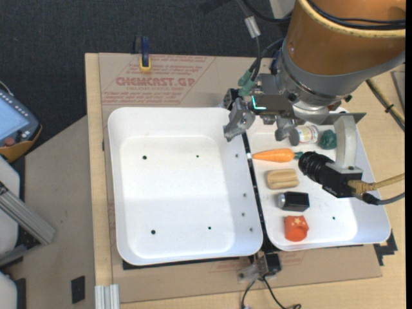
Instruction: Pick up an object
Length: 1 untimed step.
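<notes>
Arm (347, 37): I see it reaching in from the upper right of the frame, its orange band large at the top edge, the wrist hanging over the upper part of the right bin.
Pincer (237, 122): it sits at the upper middle of the frame, over the seam where the two bins meet; I see nothing between its fingers, and I cannot tell whether they are apart or together.
Right bin (370, 221): it carries everything I could pick.
Carrot (273, 154): lies flat, just right of the divider and just below the pincer; the nearest candidate.
Tan block (282, 178): directly below the carrot, near it.
Black box (295, 201): below the block.
Red piece (296, 228): lowest in the column, near the front rim.
Small bottle (308, 134) and green piece (328, 138): tucked under the wrist, partly hidden.
Left bin (129, 172): bare white floor with a few dark dots.
Tabletop (154, 79): cardboard sheet under both bins.
Step, as I judge it: lining up for a descent, no grasp made yet.
Risk one: coming down from here, a finger could land on the bin walls at the seam and stop short.
Risk two: the carrot is round and tapered; a pinch off its axis could roll it away.
Risk three: the column is crowded, so a wide approach may nudge the block.
</notes>
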{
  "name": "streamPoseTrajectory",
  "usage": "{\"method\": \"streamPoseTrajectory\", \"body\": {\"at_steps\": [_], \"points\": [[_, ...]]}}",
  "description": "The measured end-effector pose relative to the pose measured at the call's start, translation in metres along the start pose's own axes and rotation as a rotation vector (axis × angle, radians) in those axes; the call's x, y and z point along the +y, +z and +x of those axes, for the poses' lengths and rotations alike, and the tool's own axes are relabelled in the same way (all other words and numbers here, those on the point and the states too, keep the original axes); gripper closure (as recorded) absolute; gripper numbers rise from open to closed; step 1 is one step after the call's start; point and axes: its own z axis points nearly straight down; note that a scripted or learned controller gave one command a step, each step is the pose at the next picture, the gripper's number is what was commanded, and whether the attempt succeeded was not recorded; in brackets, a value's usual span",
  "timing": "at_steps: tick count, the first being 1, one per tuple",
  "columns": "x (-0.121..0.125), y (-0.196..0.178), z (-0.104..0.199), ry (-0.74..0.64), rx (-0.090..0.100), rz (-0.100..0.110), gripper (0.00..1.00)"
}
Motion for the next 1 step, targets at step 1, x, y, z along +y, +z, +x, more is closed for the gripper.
{"method": "streamPoseTrajectory", "body": {"at_steps": [1], "points": [[0.0006, -0.0106, 0.0004, 0.0, 0.001, -0.003, 1.0]]}}
